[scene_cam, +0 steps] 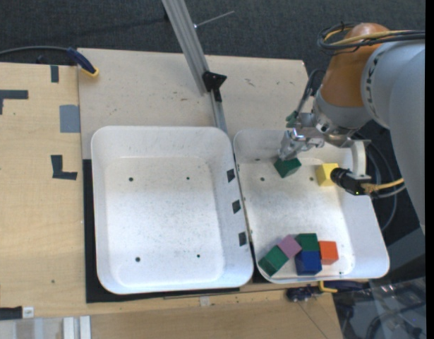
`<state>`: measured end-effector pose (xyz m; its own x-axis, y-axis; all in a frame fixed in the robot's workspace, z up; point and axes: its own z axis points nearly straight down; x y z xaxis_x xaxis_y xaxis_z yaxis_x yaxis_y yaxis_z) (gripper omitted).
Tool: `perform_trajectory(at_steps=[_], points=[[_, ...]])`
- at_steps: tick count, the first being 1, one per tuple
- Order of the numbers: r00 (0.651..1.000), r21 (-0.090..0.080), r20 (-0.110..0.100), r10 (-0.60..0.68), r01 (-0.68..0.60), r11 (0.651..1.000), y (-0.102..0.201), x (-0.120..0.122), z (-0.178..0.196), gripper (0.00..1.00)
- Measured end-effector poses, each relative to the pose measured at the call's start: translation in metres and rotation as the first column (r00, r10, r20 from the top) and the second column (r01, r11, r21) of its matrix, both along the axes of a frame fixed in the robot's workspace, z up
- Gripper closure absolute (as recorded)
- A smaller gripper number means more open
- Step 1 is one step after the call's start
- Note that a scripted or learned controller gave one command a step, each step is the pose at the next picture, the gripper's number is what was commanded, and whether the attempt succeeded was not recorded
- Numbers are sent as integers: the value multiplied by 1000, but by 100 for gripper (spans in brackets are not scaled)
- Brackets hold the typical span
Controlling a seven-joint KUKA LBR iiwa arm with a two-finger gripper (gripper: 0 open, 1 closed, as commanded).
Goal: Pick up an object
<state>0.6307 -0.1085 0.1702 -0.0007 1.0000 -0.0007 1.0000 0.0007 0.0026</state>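
Note:
A dark green block [287, 167] lies tilted in the far part of the right bin [365, 239]. My gripper [291, 154] hangs directly over it, its tip meeting the block's top edge. Whether the block is gripped cannot be made out from this angle. A yellow block [325, 173] sits just to the right of the green one, near the bin's right wall.
At the right bin's near end is a cluster: a green block [274, 259], a pink one [290, 246], a dark green one [307, 241], a blue one [308, 262] and an orange one [329, 251]. The left bin [160, 210] adjoins. A metal pole [192, 41] slants across the back.

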Motion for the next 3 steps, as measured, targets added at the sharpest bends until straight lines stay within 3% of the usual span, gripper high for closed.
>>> perform_trajectory(at_steps=[1,3], points=[[1000,0,1,1,-1,1000,0,1,53,100],[1000,2,-6,6,-6,1000,104,-21,39,100]])
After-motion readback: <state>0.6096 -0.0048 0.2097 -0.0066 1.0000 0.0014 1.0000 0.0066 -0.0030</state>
